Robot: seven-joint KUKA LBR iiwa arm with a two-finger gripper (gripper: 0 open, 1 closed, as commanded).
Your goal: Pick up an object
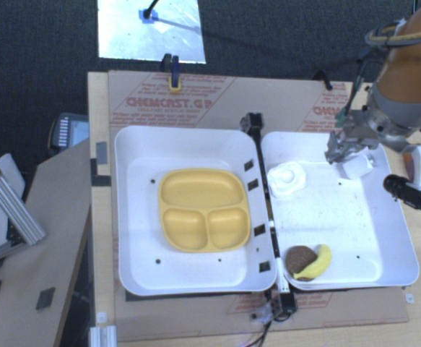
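Note:
In the right bin, a white round-lobed object lies near the far left corner. A brown round object and a yellow banana lie touching each other at the near left corner. My gripper hangs over the far right part of this bin, to the right of the white object and apart from it. Nothing shows in its grasp.
The left bin holds a yellow three-compartment tray. A black divider strip runs between the two bins. The grey arm with its orange band comes in from the upper right.

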